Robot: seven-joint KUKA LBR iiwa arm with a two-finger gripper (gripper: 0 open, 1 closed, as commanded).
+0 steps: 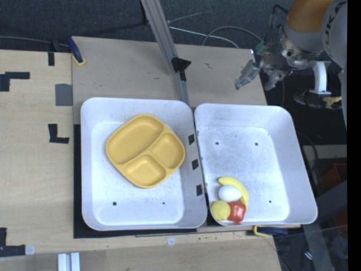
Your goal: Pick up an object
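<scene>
Smooth yellow plastic tray [145,150] lies in speckled matt white bin [96,168] on pale wood bench [31,151].

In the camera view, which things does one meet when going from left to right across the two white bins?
Left bin → yellow divided plate → right bin, with a cluster of small toy foods at its near-left corner; the gripper hangs beyond the bins.

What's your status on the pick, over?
Gripper open, holding nothing, raised beyond the right bin's far edge. Small toys clustered at that bin's near edge, untouched. Yellow divided plate in left bin. Nothing blocking.
</scene>
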